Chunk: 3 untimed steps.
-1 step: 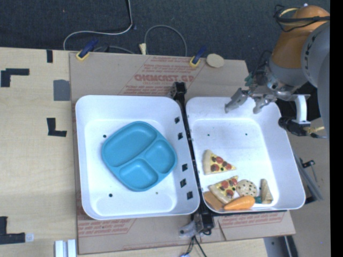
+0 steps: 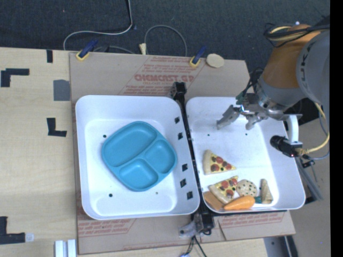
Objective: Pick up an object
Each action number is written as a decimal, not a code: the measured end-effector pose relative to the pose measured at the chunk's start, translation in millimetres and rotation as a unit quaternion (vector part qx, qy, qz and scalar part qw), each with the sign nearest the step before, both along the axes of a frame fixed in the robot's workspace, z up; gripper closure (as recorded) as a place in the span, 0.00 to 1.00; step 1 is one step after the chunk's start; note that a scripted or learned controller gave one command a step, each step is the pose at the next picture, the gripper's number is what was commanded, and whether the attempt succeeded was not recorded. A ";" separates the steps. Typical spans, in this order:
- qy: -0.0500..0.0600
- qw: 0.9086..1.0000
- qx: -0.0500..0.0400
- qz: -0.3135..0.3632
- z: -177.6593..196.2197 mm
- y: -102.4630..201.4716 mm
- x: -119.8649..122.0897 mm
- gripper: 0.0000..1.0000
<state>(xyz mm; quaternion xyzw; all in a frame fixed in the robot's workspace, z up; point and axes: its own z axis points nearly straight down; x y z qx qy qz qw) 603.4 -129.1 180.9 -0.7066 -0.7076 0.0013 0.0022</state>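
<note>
the tool (image 2: 239,119) hangs over the upper, bare part of the right bin (image 2: 278,159), fingers spread wide apart with nothing between them. it sits above the bin floor, well apart from every object.

candidate objects lie clustered in the lower part of the right bin: one pizza slice (image 2: 216,163) lies alone near the middle, just beside the divider. below it, a second pizza slice (image 2: 225,187), a cookie (image 2: 247,187), a carrot (image 2: 239,203) and a small tan piece (image 2: 266,190) crowd the bottom corner, touching or nearly so. the left bin (image 2: 88,143) holds a blue divided plate (image 2: 139,155).

judgement: step in hand is the approach, before any descent. the lone pizza slice looks the best target; it has free space on all sides, so the fingers can straddle it without nudging neighbours. it is flat and low, so the fingers likely need to reach almost to the bin floor and close across the narrower width. keeping the wide opening until fully down seems wise.

risks: the slice sliding away on the smooth white floor, or fingertips closing above it. going for the corner pile risks catching two things or jamming against the bin wall.
</note>
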 end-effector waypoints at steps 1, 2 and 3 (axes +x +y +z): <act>-0.001 1.000 -0.001 -0.001 14.1 2.5 -48.1 0.00; -0.005 1.000 -0.003 0.000 -98.8 11.1 -48.8 0.00; -0.007 1.000 -0.002 0.000 -93.6 22.3 -96.5 0.00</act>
